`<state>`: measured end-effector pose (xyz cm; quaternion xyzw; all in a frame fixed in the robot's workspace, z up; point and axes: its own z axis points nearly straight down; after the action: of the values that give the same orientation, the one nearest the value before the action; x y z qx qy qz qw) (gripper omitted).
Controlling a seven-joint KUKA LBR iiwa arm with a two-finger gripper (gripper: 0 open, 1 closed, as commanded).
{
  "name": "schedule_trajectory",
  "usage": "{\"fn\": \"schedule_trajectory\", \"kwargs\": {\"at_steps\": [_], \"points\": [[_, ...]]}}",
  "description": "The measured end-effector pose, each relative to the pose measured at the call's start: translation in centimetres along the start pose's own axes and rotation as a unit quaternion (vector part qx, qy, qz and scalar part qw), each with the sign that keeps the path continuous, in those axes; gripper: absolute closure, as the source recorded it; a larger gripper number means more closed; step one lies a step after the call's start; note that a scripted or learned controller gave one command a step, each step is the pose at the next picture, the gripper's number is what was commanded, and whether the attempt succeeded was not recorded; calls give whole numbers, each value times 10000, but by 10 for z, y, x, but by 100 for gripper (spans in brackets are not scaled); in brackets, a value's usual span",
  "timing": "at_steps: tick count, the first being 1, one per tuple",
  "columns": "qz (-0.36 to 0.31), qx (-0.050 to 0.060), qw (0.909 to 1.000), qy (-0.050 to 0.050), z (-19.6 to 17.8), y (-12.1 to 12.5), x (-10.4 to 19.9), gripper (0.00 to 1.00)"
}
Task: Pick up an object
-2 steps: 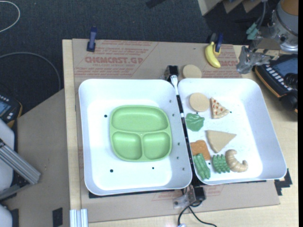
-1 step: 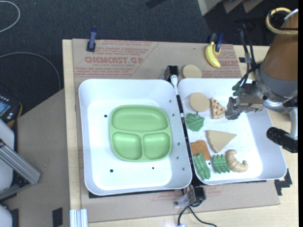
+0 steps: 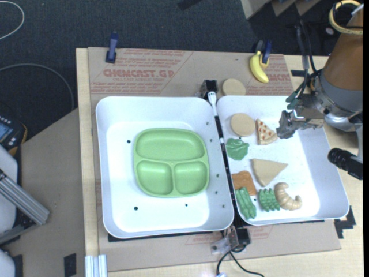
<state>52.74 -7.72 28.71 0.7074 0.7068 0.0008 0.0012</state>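
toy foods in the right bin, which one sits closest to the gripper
The pizza slice, just left of the gripper; the round tan piece, cheese wedge and green leaf lie farther off.

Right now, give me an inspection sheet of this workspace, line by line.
Surface: bench with two white bins, left bin and right bin.
Job's things: in the right bin, pizza slice, round cookie, lettuce leaf, cheese wedge, croissant, other toy food.
Clutter: green divided tray in the left bin; banana and tan disc on the bench.
Grippers: gripper low beside the pizza slice.
Cables: white cable on the floor.
Surroundings: dark carpet.
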Motion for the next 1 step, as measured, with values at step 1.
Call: {"fn": "schedule_trajectory", "kwargs": {"at_steps": [1], "points": [[-17,63,10000,19,39,-51,41,100]]}}
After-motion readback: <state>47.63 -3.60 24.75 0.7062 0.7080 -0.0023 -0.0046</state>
